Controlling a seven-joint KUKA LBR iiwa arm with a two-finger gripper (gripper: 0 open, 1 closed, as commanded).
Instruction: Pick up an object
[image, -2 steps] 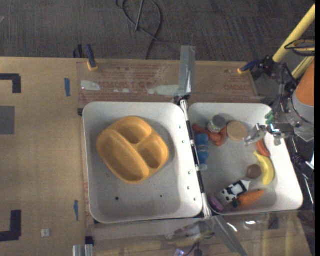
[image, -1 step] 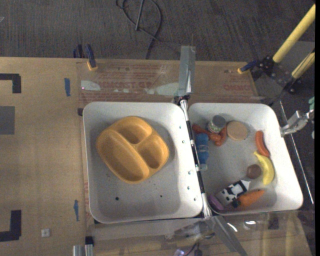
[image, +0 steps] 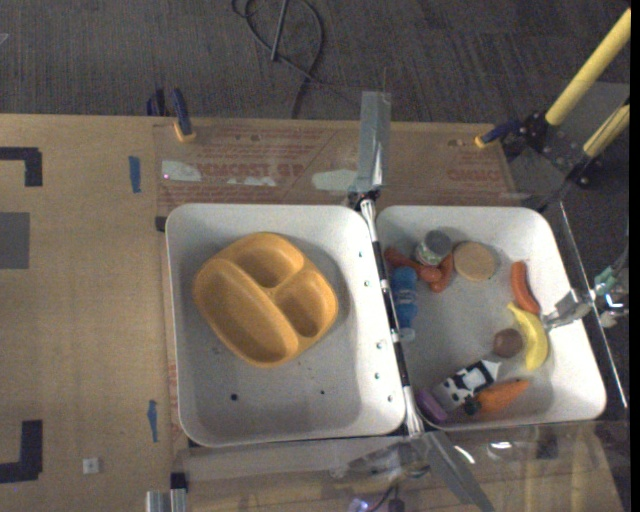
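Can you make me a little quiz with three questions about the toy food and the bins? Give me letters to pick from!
1. Where is the orange divided plate?
A. in the left bin
B. in the right bin
C. on the floor

2. What colour is the banana?
A. blue
B. yellow
C. pink

3. How does the plate lie?
A. upside down
B. standing on its edge
C. flat, with its hollows facing up

Answers: 1 A, the plate sits in the left bin, away from the toy food. 2 B, the banana in the right bin is yellow. 3 C, you can see its three hollows from above.
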